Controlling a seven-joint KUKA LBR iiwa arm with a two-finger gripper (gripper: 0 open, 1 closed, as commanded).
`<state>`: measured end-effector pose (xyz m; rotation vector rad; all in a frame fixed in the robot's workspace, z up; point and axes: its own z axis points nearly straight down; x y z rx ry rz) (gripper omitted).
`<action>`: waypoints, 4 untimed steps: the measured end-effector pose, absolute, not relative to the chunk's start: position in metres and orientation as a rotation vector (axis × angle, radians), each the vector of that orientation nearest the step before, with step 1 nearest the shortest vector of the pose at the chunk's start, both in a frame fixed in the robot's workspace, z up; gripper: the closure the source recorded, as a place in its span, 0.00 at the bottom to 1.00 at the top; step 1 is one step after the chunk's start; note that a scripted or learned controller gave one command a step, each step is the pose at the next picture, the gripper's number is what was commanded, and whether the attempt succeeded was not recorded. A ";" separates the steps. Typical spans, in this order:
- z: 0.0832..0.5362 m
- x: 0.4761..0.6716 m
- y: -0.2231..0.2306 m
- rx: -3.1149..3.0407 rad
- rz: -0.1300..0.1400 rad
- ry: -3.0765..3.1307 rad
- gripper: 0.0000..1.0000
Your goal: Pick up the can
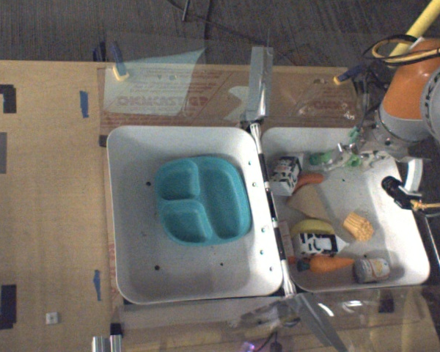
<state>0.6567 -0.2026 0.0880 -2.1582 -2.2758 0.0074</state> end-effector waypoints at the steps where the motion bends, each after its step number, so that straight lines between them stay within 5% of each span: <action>1: 0.091 0.603 -0.214 -2.204 -0.021 -2.239 0.00; 2: 0.089 0.622 -0.167 -2.498 -0.010 -1.920 0.00; 3: 0.091 0.532 -0.205 -2.451 -0.016 -1.972 0.00; 4: 0.134 0.491 -0.217 -2.466 0.000 -1.943 0.00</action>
